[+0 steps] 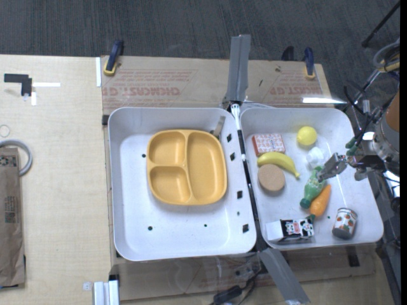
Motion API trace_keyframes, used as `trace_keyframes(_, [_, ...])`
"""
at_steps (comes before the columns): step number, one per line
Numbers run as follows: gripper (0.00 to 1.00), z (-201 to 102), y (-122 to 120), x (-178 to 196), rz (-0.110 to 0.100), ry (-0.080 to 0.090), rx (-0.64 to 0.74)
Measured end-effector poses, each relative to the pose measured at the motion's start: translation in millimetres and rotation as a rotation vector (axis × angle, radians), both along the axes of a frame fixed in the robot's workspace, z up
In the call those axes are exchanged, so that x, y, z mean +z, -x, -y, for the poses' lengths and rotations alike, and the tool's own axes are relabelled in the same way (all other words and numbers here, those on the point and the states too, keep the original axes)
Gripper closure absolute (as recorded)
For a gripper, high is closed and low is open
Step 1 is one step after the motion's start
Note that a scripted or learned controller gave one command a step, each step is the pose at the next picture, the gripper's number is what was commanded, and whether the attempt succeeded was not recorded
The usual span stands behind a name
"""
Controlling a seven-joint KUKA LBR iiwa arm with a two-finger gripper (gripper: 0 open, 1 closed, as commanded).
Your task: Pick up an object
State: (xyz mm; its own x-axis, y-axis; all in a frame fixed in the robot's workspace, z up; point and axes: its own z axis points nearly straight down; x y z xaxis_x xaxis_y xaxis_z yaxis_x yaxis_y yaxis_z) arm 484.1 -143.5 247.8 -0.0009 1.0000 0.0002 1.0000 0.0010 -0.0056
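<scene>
The right bin (286,121) holds several objects. A green bottle-shaped toy (311,189) lies against an orange carrot (321,199) near the middle right. My gripper (331,168) reaches in from the right and hangs just above the green toy's upper end, beside a small white object (316,157). Nothing visibly sits in the gripper. A banana (278,162), a brown round disc (272,179), a lemon (307,136) and a red-and-white box (268,143) lie further left and back.
A printed can (344,223) and a black-and-white carton (291,229) lie at the right bin's front. The left bin (127,202) holds a yellow divided plate (187,168). A grey divider rail (239,68) runs between the bins at the back.
</scene>
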Motion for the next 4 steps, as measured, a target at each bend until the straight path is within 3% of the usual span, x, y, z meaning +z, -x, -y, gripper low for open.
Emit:
trace_keyframes(1, [0.00, -40.7, 5.8, 54.1, 0.004, 0.001, 0.078])
trace_keyframes(2, [0.00, 1.3, 6.8, -14.7, 0.002, 0.000, 0.130])
trace_keyframes(3, [0.00, 36.1, 6.9, -156.4, 0.005, 0.000, 0.216])
trace_keyframes(4, [1.00, 36.3, 6.9, -147.8, 0.004, 0.000, 0.213])
